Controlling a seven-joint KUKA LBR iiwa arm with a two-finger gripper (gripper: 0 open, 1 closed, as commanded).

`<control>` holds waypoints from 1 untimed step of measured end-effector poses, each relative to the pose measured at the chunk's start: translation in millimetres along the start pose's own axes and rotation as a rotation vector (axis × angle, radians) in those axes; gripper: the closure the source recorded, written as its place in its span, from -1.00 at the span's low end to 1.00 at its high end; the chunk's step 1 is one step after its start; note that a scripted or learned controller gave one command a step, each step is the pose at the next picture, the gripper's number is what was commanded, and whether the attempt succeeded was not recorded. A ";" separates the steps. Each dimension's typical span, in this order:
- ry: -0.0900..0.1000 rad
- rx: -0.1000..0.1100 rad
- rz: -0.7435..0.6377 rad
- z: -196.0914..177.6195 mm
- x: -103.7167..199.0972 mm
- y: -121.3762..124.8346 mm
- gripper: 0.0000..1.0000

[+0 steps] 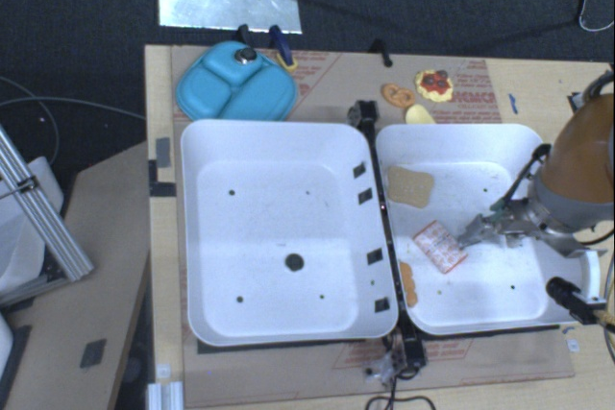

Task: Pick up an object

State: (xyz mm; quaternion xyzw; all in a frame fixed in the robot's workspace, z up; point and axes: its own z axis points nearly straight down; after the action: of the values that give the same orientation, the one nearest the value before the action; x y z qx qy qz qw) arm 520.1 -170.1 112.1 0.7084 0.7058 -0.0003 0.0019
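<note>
Over the right-hand bin (524, 144), the grey arm (581, 168) with its orange band reaches in from three o'clock, its gripper (473, 231) low over the bin floor. Whether the jaws stand wide or narrow cannot be told at this angle; nothing is visibly caught between them. Just beside the gripper, toward eight o'clock, lies a flat red-and-white packet (440, 247), tilted on the bin floor near its middle and apparently touching the tool's tip. At eleven o'clock from the packet a tan square piece (410, 186) rests flat near the bin's upper left corner. A small orange-brown item (408, 282) sits against the left wall at seven o'clock from the packet. The left-hand bin (202, 149) holds a small dark round object (294, 262) near the middle of its floor. Beyond the bins, on the desk (327, 77) at twelve o'clock, are a blue compartment tray (236, 84), a pretzel-like toy (396, 95), a small round pizza-like toy (434, 84) and a pale yellow piece (419, 115) against the right bin's rim.
</note>
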 end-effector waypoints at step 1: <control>0.004 -0.005 -0.005 25.6 -36.6 27.2 -1.00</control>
State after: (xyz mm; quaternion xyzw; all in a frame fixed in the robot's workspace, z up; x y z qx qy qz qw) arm 547.2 -206.9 86.7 0.7067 0.7075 0.0029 0.0025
